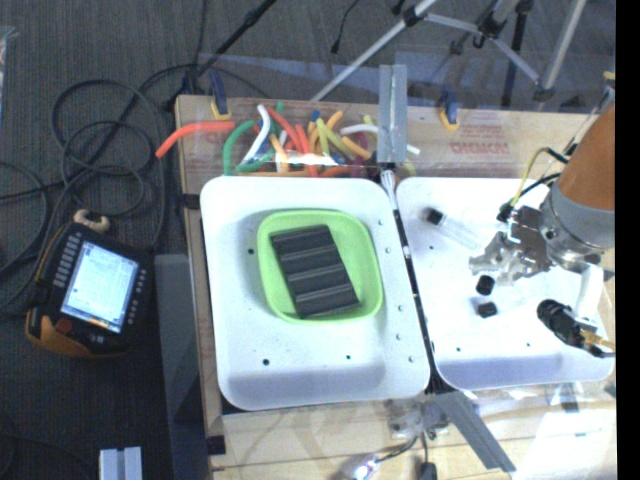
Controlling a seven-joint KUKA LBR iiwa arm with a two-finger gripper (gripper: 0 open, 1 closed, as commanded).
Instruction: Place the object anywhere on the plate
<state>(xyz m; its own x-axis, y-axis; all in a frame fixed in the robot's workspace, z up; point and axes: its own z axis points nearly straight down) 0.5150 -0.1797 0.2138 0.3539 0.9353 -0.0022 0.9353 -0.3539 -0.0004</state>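
Nearest, the gripper (pixel 486 297) hung low over the right bin (pixel 520 368), its two dark fingertips set apart with bare white floor between them and nothing in their hold. Across the divide, the dark ridged block (pixel 315 270) lay flat on the green plate (pixel 270 236) in the left bin (pixel 300 373), wholly inside the plate's rim, so the placing looked done. If so, the sound finish was a straight lift, well clear of the raised walls where the two bins met. Room was generous: the right bin's floor was mostly bare around the gripper, and the left bin lay open all round the plate. Farther back, a small clear tube with a black end (pixel 447 224) lay apart from the fingertips; were it the intended piece, it would have needed a grasp across its narrow width. Beyond the bins, coloured hoses (pixel 300 143) crowded the bench's far edge, a line to stay short of.
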